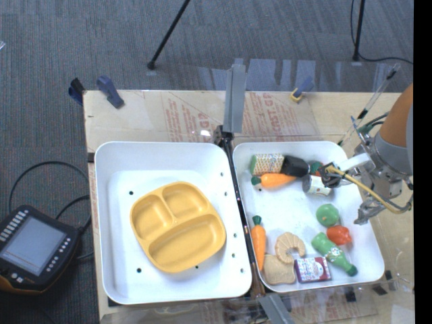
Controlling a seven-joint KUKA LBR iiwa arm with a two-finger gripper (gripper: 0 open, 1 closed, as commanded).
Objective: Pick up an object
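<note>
Your gripper (370, 211) hangs over the right rim of the right bin (290, 208), just right of the apple (328, 214). You cannot tell whether it is spread or pressed together, and nothing shows in its grasp.

Everything you could pick lies in that bin. Along the far wall sit one corn cob (268, 163) and one black thing (295, 165), touching, with one small white piece (317, 186) to their right. You have two carrots. The far carrot (277, 179) lies just below the cob, and the near carrot (260, 245) runs along the left wall. One tomato (339, 235) and one green bottle (332, 252) crowd the near right corner. One ring biscuit (291, 245), one bread slice (277, 268) and one red packet (312, 269) press against the near wall.

The bare floor in the bin's middle, between the far carrot and the biscuit, gives you the most room.

The left bin (121, 262) holds one yellow plate (179, 225), with bare margin on all sides.
</note>
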